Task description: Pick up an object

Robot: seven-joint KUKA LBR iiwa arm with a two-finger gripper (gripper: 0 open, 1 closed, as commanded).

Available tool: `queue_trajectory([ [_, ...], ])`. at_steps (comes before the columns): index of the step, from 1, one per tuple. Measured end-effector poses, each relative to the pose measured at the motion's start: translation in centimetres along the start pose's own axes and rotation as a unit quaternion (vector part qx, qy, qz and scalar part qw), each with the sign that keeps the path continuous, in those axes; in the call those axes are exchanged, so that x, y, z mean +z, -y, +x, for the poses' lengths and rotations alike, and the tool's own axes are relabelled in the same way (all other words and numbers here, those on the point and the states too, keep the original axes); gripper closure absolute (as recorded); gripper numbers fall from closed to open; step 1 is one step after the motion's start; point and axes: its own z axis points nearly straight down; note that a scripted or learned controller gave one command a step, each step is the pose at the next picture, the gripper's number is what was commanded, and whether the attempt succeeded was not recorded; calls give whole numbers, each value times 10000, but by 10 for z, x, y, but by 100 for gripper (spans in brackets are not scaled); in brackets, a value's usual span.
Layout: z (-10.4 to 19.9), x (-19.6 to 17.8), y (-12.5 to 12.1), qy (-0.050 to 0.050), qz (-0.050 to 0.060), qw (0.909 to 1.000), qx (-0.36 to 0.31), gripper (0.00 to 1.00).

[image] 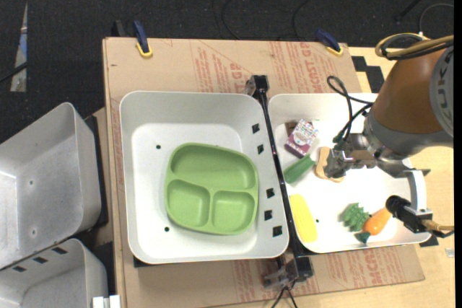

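**Arm low over the right bin, grip unclear**

The gripper (pixel 333 166) hangs over a tan item it mostly hides; whether it grasps anything cannot be told. The right bin (pixel 328 245) holds one green pepper (pixel 298 169), one yellow corn (pixel 302 219), one carrot (pixel 377 221), one packet (pixel 301 137). The left bin (pixel 137 155) holds one green tray (pixel 211 188). Cardboard (pixel 216 61) underlies both, over dark floor.

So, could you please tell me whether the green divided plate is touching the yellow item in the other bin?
Apart. The camera view shows the green divided plate in the left bin and the yellow item in the right bin, with both bins' walls between them.
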Motion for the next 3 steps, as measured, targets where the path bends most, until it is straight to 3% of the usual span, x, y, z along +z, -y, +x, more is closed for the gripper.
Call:
queue_trajectory([
  [2,82,-12,-59,-4,-10,10000,-20,100],
  [3,130,-17,-75,-8,-5,10000,-24,100],
])
